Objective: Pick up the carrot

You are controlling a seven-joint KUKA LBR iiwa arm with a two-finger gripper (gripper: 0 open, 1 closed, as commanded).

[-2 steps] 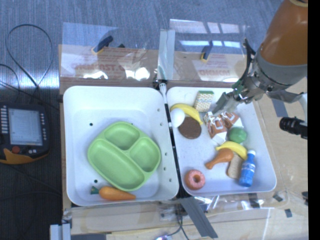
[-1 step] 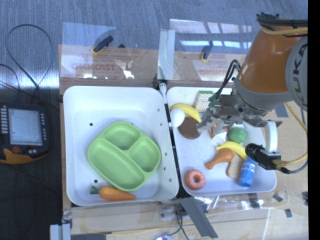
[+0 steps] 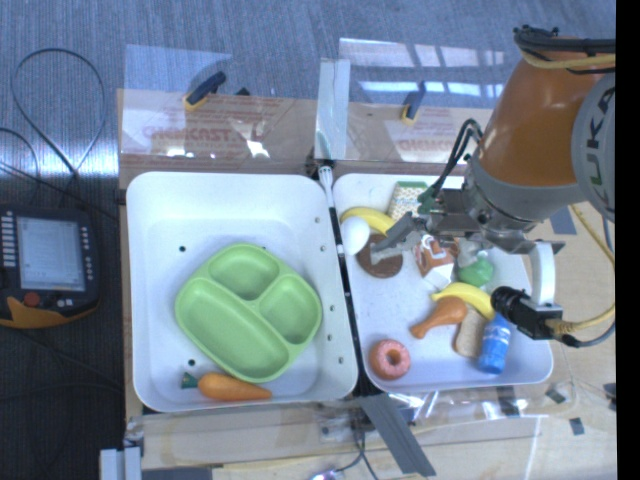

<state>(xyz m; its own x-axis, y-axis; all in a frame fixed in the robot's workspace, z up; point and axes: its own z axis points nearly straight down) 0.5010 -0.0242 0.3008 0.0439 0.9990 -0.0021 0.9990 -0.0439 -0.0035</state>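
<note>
Your carrot [image 3: 233,388] lies in the left bin [image 3: 150,228], near edge, just beside the green divided plate [image 3: 250,311]. Your gripper [image 3: 432,236] hangs over the right bin's [image 3: 530,368] clutter; whether it is holding anything, you cannot tell.

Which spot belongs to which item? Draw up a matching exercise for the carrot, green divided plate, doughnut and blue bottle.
Items:
1. carrot
2. green divided plate
3. doughnut
4. blue bottle

Places:
A. middle of the left bin
B. near edge of the right bin, by the divider
C. near right corner of the right bin
D. near edge of the left bin, beside the plate

Pairs: 1-D, 2-A, 3-B, 4-C
</note>
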